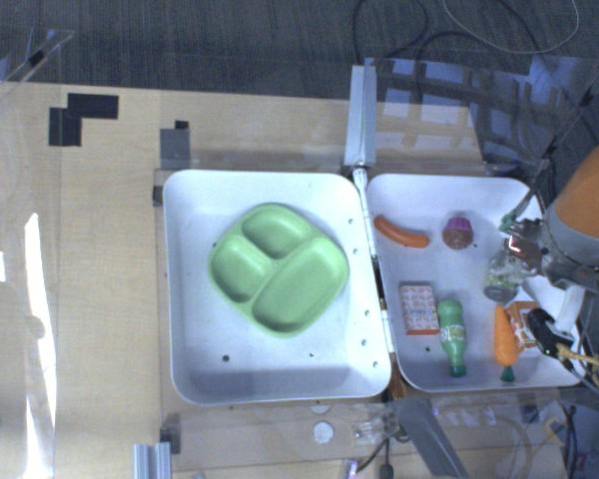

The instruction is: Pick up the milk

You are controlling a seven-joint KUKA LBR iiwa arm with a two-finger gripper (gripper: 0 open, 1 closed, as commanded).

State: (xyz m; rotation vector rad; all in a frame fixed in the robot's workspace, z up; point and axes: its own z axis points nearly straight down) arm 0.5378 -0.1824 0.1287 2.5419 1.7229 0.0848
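Right bin (pixel 419 367): we list the milk (pixel 417 308), a small carton lying flat beside the green bottle (pixel 452 335), untouched. End effector (pixel 506 267) hovers well apart near the carrot (pixel 505 339); grip state we cannot tell. Pick not yet begun.

- A green three-compartment plastic plate (pixel 279 267) lies in the middle of the left shallow white bin (pixel 195 367).
- In the right shallow white bin (pixel 419 369), an orange-red sausage (pixel 401 233) lies near the far-left corner, with a small purple round item (pixel 458 233) just beside it.
- A small pink-and-white carton (pixel 417 308) lies near the left wall, a green bottle (pixel 452 337) just beside it toward the near edge.
- An orange carrot (pixel 505 341) lies near the near-right corner.
- The grey arm's gripper (pixel 503 275) hovers by the right wall.
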